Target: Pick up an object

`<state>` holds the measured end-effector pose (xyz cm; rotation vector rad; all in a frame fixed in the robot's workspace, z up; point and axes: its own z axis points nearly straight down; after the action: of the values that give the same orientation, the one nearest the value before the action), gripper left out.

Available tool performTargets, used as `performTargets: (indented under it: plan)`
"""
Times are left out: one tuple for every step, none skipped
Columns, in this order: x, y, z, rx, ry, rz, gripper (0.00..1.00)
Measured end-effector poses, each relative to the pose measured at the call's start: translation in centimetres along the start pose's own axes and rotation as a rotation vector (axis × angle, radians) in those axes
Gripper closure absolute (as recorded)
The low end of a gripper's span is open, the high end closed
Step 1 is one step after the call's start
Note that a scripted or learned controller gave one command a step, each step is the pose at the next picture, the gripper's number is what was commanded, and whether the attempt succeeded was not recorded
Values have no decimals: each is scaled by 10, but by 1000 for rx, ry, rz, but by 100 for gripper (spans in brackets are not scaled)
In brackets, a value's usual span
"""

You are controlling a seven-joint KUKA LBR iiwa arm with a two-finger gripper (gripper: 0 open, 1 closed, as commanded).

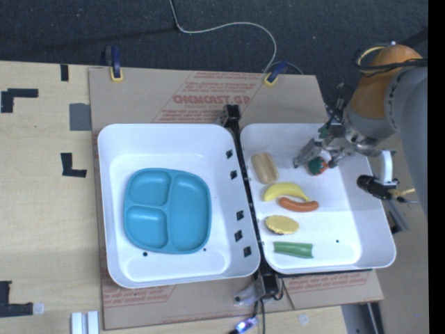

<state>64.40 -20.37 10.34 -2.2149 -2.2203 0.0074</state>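
Ball: you see a small red and green ball [318, 165] in the upper right of the right bin [348, 252], right at the gripper's tips
Gripper: your gripper [316, 160] sits low over the ball, fingers spread to either side of it; whether they press on it you cannot tell
Arm: your grey arm [407, 110] comes in from the right, orange band [379, 82] above the wrist
Food: left of the ball lies a tan bun [264, 167]; below it a banana [285, 190] touching a hot dog [299, 204]; then a yellow round piece [281, 224]; lowest, a green pepper [293, 250]
Left bin: the left bin [167, 141] holds a blue tray [167, 210] with three compartments
Writing: red print on the cardboard [201, 96] under the bins reads roughly "CHEMCAST GP", upside down to you; the smaller lines are too blurred to read
Cable: a white cable [229, 28] loops above the cardboard, near two blue clamps [276, 72]
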Motion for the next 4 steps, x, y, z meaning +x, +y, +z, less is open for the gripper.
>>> performTargets:
  plan:
    - [0, 2, -15, -7, -2, -2, 100]
    - [-3, 8, -76, -12, -2, 1, 100]
    - [-2, 15, -121, -12, -2, 0, 100]
    - [-1, 16, -161, -11, -1, 0, 100]
